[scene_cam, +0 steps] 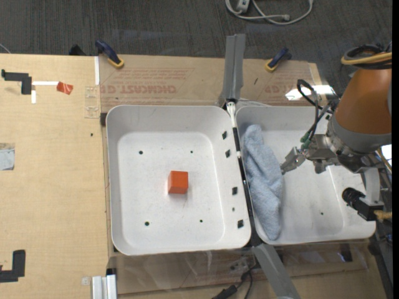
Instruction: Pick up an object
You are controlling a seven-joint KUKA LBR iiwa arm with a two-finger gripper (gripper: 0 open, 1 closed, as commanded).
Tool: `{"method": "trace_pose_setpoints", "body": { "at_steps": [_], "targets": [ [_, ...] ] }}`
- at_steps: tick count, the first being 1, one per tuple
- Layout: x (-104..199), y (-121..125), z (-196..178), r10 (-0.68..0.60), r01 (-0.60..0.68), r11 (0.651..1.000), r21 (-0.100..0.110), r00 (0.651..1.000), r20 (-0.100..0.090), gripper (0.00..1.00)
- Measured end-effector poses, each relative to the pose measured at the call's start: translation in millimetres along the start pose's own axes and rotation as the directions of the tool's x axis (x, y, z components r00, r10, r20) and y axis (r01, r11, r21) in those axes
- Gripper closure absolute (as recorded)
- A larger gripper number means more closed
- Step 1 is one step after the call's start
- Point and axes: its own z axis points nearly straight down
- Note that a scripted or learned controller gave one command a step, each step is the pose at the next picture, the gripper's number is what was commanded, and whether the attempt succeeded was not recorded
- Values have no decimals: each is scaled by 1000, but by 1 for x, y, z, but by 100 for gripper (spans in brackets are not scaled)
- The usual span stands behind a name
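In the camera view, the gripper [293,161] is hovering at the right of the frame, above the right bin [324,226], just beside a crumpled grey-blue cloth [262,179] lying along that bin's left wall. I cannot tell whether it is open or closed. An orange block [178,182] is sitting alone near the centre of the left bin [124,167]. Judging from here, a descent could be pinching only a loose fold, letting the cloth slip free.

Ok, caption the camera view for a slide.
Gripper over right bin beside blue cloth; orange block in left bin.
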Motion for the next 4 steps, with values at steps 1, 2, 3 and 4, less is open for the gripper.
{"method": "trace_pose_setpoints", "body": {
  "at_steps": [1, 2, 3, 4],
  "targets": [
    [-63, 46, 16, -206, 206, 979, -2, 979, 1, 0],
    [-123, 66, 86, -295, 295, 956, -2, 956, -1, 0],
    [-124, 66, 76, -291, 291, 957, -5, 957, 1, 100],
    [-124, 140, -49, -133, 133, 991, -4, 991, 2, 100]
  ]
}}
